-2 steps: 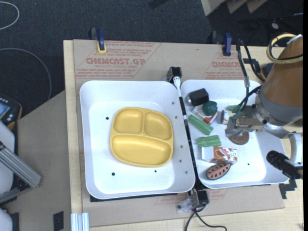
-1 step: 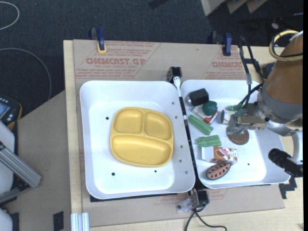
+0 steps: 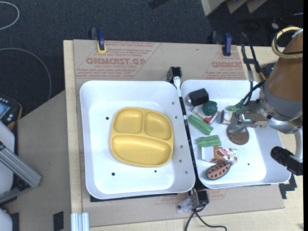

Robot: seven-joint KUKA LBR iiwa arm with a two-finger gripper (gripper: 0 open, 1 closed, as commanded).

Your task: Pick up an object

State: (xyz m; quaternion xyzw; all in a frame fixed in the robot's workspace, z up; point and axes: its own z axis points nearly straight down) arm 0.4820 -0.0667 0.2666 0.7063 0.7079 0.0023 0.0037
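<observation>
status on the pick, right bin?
Pincer low over brown round piece, right bin. Nothing visibly gripped. Green pieces and black block close on the left.

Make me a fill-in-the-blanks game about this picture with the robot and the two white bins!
1. The divided plate in the left bin is colored ____.
2. That plate has ____ compartments.
3. The end effector hangs over the ____ bin.
4. The black block lies in the ____ bin.

Missing words: yellow; three; right; right

The arm (image 3: 284,81) is cut off at the right edge; the pincer (image 3: 239,124) partly hides a brown disc (image 3: 239,137).
</observation>
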